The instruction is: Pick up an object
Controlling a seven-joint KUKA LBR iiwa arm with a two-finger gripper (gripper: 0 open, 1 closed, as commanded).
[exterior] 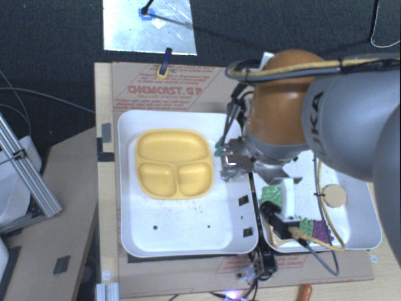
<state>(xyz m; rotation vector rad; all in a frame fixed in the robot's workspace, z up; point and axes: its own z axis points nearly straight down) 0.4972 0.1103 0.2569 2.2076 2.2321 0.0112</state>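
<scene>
Gripper (229,162) of the grey arm hangs over the seam between the two shallow white bins, at the right rim of the left bin (135,231); whether it is open or closed cannot be told, since the orange wrist band (279,115) covers most of it.

Nearest the camera, in the right bin (366,231), lie a green and white block (279,197), a purple and green bristly item (316,229) and a round tan disc (334,195), all below and right of the gripper.

Left of the gripper, just beside it, sits a yellow three-compartment plastic tray (173,163), its long axis across the view. It is judged the nearest candidate.

Farther back, the brown cardboard sheet (166,88) under the bins reads "CHEMCAST", in red; smaller lines are illegible. A blue and yellow clip (165,63) sits on its far edge.
</scene>
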